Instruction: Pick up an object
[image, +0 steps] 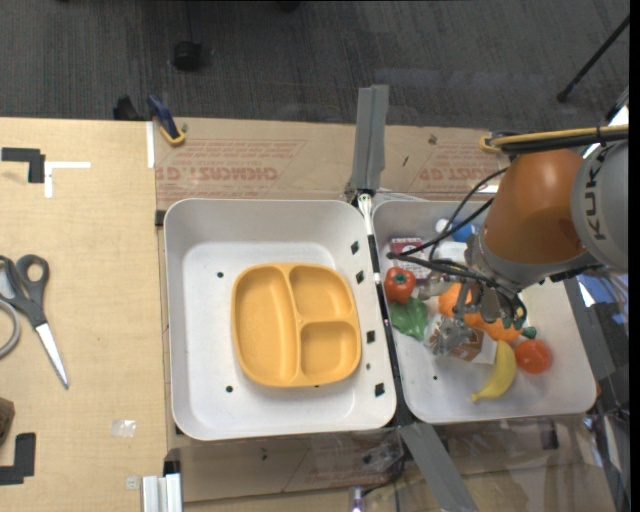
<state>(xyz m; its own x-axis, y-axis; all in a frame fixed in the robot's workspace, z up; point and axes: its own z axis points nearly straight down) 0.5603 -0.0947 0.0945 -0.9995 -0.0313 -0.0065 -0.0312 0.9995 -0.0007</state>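
End effector (478, 312): down inside the right bin, low over the pile of toy food; whether it is wide, narrow or holding anything cannot be told, since the wrist and cables cover it.
Arm (540, 215): orange band and grey body reach in from the right and hide the bin's upper right part.
Right under it: an orange fruit (452, 298) and a clear packet (458, 340), pressed close together, both partly masked by black cables.
Crowding the spot: a tomato (399, 285) at the left wall, a green leafy piece (408, 319) just below it, a banana (498, 374) lying toward the front, a second red tomato (534, 356) touching the banana's upper end.
Right bin (440, 400): holds all of these, bunched in its middle.
Left bin (200, 300): holds one yellow divided plate (296, 324), three compartments, lying flat at centre.
Table (80, 300): scissors (38, 310) at the far left, well apart from both bins.
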